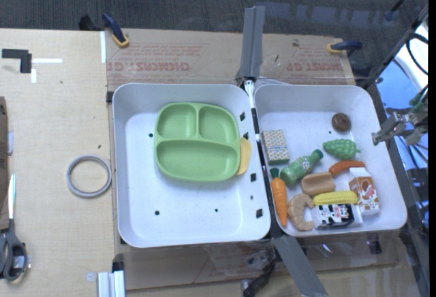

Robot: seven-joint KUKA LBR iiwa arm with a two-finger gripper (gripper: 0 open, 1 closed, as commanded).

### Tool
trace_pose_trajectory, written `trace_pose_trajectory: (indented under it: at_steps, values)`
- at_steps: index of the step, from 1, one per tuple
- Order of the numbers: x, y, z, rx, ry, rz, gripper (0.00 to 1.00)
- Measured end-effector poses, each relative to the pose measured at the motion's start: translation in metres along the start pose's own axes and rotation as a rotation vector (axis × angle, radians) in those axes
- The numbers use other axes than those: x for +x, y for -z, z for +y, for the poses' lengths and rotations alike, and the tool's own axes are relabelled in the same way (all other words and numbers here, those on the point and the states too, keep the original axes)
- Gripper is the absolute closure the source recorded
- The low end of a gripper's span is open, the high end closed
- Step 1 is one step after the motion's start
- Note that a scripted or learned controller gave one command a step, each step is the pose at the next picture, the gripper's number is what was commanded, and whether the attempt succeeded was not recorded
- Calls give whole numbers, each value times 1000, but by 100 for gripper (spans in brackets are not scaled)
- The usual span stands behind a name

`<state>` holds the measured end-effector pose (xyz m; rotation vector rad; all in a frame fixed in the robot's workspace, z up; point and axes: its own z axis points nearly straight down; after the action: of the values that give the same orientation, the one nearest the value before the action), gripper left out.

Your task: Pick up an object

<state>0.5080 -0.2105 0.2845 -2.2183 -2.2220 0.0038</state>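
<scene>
The right bin (381,112) holds several toy foods. Among them are a brown ball (341,122), a green leafy piece (340,148), a green bottle (300,167), a cracker box (275,146), a carrot (279,200), an orange sausage (346,167), a bun (318,184), a small carton (363,193) and a yellow corn cob (334,198). My gripper (394,129) hangs at the view's right edge, just outside that bin's right rim, level with the brown ball. It is apart from all the objects and partly cut off.
The left bin (136,207) carries a green divided plate (198,141) with a yellow piece (245,156) tucked under its right side. On the bench to the left lie a tape roll (89,175) and scissors (12,248). Clamps (116,30) hold cardboard behind the bins.
</scene>
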Motion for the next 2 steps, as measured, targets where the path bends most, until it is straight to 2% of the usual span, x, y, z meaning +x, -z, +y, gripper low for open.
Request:
trace_pose_trajectory:
  at_steps: [1, 2]
  values:
    - [-11, -101, 88, -1, -213, 0, 0]
    - [17, -163, 148, -9, -12, -4, 0]
